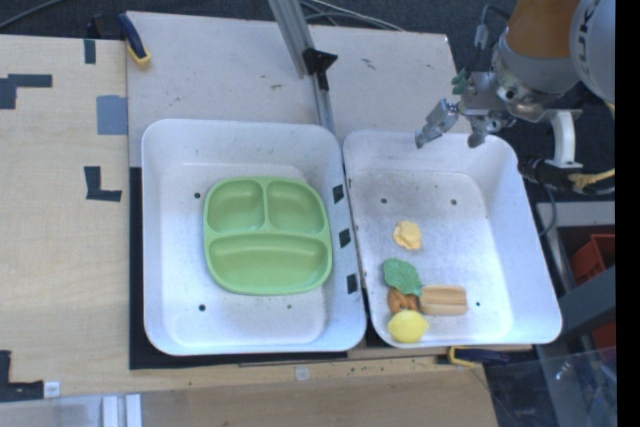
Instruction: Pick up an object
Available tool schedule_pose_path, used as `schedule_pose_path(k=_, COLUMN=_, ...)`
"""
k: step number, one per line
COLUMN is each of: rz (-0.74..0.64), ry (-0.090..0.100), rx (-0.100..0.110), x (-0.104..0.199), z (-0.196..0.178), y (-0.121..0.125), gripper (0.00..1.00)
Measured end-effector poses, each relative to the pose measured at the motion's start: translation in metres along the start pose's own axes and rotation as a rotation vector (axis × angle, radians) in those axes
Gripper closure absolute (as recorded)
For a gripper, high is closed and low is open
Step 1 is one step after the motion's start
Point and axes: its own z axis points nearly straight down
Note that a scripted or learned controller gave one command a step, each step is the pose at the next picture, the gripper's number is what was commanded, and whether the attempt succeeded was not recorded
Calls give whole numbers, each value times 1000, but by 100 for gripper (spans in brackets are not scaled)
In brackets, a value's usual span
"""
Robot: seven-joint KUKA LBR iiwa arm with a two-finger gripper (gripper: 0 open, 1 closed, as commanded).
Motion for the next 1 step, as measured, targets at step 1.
schedule_pose_path(k=1, rz=0, ry=0, rx=0, x=0, z=0, y=0, gripper=0)
